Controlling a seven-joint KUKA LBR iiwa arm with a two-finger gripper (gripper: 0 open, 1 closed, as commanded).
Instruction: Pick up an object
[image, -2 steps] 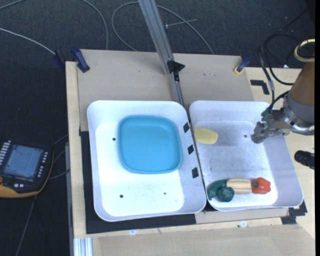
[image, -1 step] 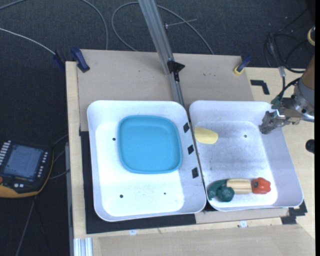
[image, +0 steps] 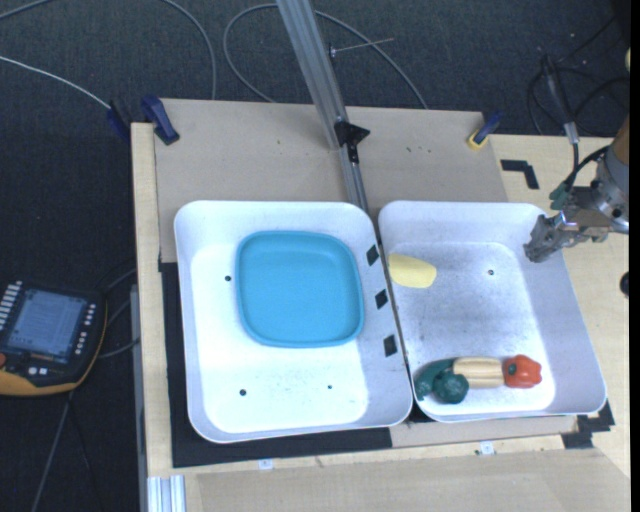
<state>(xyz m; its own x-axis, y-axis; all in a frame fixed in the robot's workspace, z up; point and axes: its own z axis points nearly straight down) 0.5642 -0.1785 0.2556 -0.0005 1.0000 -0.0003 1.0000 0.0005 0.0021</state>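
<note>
The gripper (image: 545, 240) is hovering over the right bin's (image: 560, 330) far right rim; whether it is spread cannot be told. A yellow piece (image: 412, 271) is lying by the left wall, toys (image: 480, 375) near the front. A blue plate (image: 300, 288) is sitting in the left bin (image: 205, 330).

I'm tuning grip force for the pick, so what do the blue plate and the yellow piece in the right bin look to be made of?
The blue plate looks like moulded plastic: even turquoise colour, rounded corners, a soft satin sheen without sharp glints. The yellow piece looks like smooth matte plastic or foam, evenly pale and rounded; the view is too coarse to tell which.
</note>
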